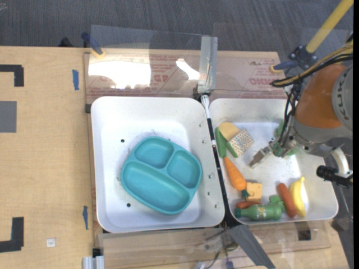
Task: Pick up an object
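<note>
In the camera view, the arm reaches in from the right over the right bin. Its gripper hangs low above the middle of that bin, and whether the fingers are spread or closed cannot be told; nothing is visibly between them.

The toys lie along the right bin's left and near edges: a yellow wedge and a patterned block by the left wall, a carrot below them, a cheese cube, and a green bottle along the near edge. A sausage and a banana sit in the near right corner.

The left bin carries a teal divided plate at its middle.
</note>
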Robot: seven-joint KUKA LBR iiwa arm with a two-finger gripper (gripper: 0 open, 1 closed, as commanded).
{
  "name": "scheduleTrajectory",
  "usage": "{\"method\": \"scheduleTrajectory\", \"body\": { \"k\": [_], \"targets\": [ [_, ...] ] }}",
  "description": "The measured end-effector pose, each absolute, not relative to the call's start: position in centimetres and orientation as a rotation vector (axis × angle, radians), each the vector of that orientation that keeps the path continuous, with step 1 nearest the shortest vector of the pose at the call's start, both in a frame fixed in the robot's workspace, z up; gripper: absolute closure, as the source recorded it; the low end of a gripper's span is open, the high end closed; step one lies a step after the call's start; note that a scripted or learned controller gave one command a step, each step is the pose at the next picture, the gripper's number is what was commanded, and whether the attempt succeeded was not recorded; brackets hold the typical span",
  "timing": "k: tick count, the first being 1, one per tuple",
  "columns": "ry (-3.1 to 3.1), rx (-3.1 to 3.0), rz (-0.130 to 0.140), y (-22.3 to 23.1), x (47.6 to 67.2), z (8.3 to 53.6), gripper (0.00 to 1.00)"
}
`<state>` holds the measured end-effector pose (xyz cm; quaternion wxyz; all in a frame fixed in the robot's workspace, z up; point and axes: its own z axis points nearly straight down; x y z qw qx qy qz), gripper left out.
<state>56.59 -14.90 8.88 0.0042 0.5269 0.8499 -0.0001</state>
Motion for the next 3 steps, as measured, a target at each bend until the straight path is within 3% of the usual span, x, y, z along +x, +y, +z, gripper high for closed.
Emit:
{"method": "scheduleTrajectory", "body": {
  "k": [1, 2, 3],
  "targets": [
    [2.788, 1.426, 0.006, -9.9, 63.3, 8.8, 0.0],
    [2.78, 1.42, 0.007, -10.1, 63.5, 10.2, 1.0],
    [2.658, 1.647, 0.015, -3.9, 66.5, 25.7, 1.0]
  ]
}}
